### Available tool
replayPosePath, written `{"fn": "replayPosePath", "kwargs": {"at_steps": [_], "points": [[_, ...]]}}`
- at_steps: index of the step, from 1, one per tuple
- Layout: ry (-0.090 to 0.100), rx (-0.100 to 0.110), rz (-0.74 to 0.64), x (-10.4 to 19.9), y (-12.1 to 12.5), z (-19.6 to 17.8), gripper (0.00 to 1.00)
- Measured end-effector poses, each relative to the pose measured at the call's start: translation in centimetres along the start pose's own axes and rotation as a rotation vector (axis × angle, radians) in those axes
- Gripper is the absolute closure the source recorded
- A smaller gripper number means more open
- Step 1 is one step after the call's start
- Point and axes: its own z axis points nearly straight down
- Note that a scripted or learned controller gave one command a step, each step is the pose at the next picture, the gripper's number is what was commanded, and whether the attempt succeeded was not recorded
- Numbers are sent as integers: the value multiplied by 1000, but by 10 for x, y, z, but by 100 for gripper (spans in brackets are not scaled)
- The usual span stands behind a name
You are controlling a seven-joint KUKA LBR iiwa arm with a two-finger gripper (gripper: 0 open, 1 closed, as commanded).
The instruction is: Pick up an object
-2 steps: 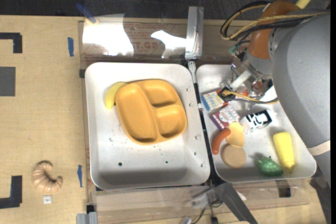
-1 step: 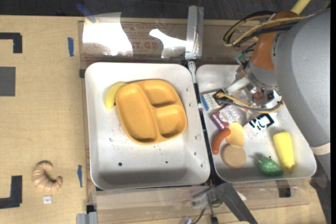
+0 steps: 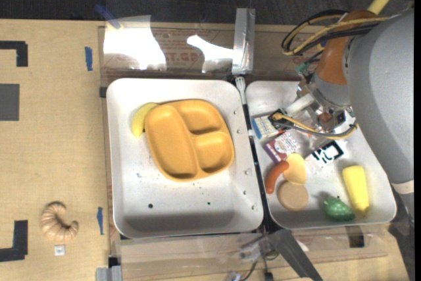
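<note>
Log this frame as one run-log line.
arm: over right white bin | end effector: above clutter at bin's far end, grasp unclear | left white bin: orange divided plastic tray

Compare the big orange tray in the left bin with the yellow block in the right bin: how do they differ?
The orange tray is much larger, flat, with three compartments; the yellow block is small, solid and elongated. The tray nearly fills its bin beside a yellow piece; the block lies among several toys. Both look plastic.
</note>
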Motion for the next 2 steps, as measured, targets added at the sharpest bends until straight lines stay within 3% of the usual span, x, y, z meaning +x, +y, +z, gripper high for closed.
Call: {"fn": "replayPosePath", "kwargs": {"at_steps": [1, 2], "points": [[2, -2, 231, 46, -14, -88, 100], [-8, 1, 226, -40, -22, -54, 100]]}}
